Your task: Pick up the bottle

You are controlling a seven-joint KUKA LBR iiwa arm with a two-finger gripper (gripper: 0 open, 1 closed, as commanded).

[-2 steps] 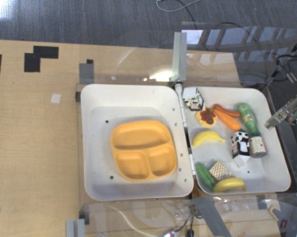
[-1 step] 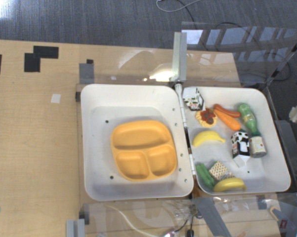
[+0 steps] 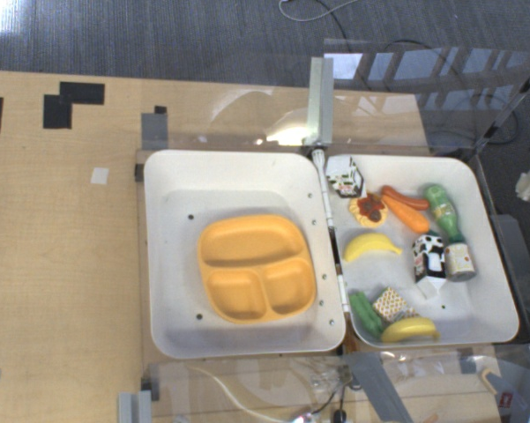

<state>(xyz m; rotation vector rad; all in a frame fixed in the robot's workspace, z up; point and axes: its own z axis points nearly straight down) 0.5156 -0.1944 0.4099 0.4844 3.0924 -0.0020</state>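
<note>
The bottle [image 3: 443,211] is green with a pale label and lies on its side in the back right part of the right bin [image 3: 489,302]. An orange carrot [image 3: 406,208] lies just left of it. A black-and-white cow-pattern carton [image 3: 429,258] and a small can [image 3: 460,261] sit right at its near end.
The right bin also holds two bananas [image 3: 370,247] [image 3: 409,330], a green vegetable [image 3: 364,311], a checkered packet [image 3: 389,303], a small white box [image 3: 344,180] and a reddish-brown piece [image 3: 369,207]. A yellow divided plate [image 3: 254,267] lies in the left bin [image 3: 172,236].
</note>
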